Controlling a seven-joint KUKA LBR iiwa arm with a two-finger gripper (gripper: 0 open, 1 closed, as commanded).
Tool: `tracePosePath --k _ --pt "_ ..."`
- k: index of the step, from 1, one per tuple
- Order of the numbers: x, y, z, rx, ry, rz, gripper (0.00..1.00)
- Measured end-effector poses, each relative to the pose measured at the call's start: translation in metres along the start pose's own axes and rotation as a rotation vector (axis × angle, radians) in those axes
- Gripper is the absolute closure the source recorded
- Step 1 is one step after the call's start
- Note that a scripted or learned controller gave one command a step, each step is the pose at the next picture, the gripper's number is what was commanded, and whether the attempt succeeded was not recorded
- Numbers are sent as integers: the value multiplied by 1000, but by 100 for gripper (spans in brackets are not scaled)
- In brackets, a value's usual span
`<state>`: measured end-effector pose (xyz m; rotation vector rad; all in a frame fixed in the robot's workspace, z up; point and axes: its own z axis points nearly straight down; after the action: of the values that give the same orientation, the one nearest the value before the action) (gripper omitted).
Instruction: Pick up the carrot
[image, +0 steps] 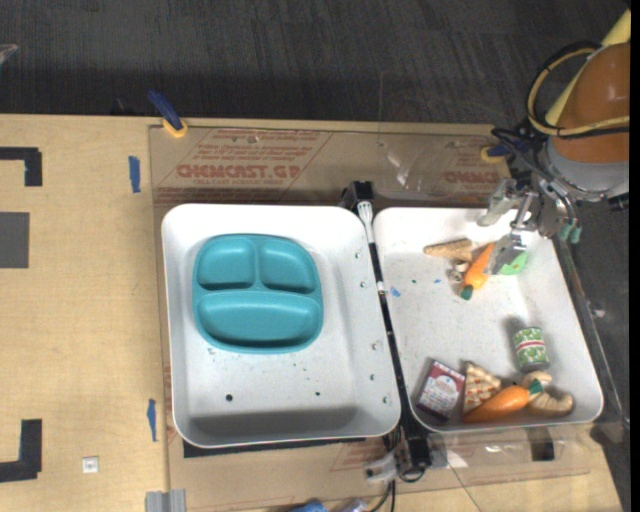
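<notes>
Two orange things lie in the right bin (590, 330), and that is the first risk: the carrot (479, 266) near the bin's far side could be confused with the orange piece (498, 402) at the near edge, wedged among a packet (440, 389), a cracker (481, 380) and a knobbly tan item (550, 402). I take the upper one as the target, since it sits just beside the gripper (515, 228), which hangs over the far right corner of that bin. Whether the gripper is open or closed I cannot tell; its metal parts blur together against the white floor, and nothing shows plainly clamped in it. The carrot lies flat, its long axis on a diagonal, with the orange body running up and right toward the gripper and the green end (466, 292) pointing down and left toward the bin's middle. A grasp along that axis would likely slip off, so the jaws need to close across it. Crowding is the other hazard: a green block (514, 263) sits just to the carrot's right and a tan roll (447, 247) just to its left, so a descent slightly off could catch either one or shove the carrot aside. The can (530, 347) stands well apart and should not interfere.
</notes>
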<state>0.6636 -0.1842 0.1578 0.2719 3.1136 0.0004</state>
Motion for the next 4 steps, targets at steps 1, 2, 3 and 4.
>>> tracePosePath --k 1,2,3,4 --pt "6 -13 67 0 16 78 0" --pt "1 -12 50 0 -3 75 100" --pt "1 -11 50 0 -1 75 0" --pt "34 61 69 -3 5 -36 0"
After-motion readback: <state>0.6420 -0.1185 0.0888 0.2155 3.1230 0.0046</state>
